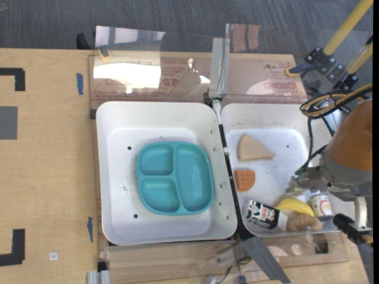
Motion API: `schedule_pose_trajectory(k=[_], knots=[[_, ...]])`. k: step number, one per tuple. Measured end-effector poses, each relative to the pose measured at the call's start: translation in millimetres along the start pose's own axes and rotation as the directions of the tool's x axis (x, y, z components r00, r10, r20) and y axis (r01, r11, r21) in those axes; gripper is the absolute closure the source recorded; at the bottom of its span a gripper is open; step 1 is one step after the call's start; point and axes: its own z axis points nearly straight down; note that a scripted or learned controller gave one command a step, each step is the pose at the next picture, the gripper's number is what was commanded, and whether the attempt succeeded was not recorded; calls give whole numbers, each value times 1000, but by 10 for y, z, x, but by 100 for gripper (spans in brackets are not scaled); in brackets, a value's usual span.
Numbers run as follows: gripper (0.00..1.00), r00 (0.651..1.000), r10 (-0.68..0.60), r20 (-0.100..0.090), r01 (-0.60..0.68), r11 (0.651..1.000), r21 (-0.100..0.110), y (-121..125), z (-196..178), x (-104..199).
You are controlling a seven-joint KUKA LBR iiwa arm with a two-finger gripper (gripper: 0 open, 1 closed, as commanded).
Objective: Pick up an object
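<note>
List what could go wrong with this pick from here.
1. The banana lies packed against a small can and a tan lump, so a grasp there may catch two things or push them apart.
2. The gripper hangs by the right bin's near corner, and could hit its wall.
3. The flat waffle may slip.

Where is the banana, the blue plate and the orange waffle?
banana (pixel 294 205), camera view, middle of its yellow curve.
blue plate (pixel 175 177), camera view, ridge between its compartments.
orange waffle (pixel 244 179), camera view, centre of its top face.
</note>
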Motion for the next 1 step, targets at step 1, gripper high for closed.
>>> schedule_pose_trajectory(k=[1], knots=[[100, 1000, -6, -3, 6, 1000, 2, 684, 104, 530]])
